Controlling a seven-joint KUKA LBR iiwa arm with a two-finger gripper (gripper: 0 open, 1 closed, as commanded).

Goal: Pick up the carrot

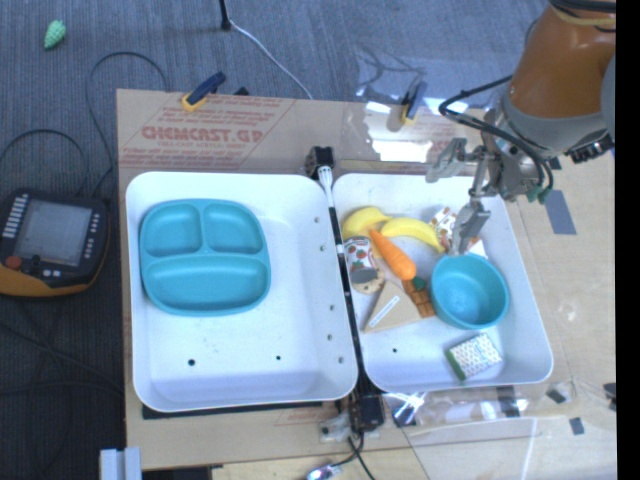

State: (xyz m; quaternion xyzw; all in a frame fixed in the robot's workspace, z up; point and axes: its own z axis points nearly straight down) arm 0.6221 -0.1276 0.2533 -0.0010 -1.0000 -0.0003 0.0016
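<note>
Claw (466,230) above right bin; carrot (394,255) left (apart, beside banana).

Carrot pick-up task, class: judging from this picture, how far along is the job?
Done: the gripper has reached the right bin. In hand: it hangs beside the banana, above the blue bowl. Left: the carrot lies ungrasped in the bin, left of the gripper.

Red printed lettering on the brown cardboard sheet (200,133) under the bins, at its far left part, reads roughly "CHEMCAST GP"; the last letters are unclear.
</note>
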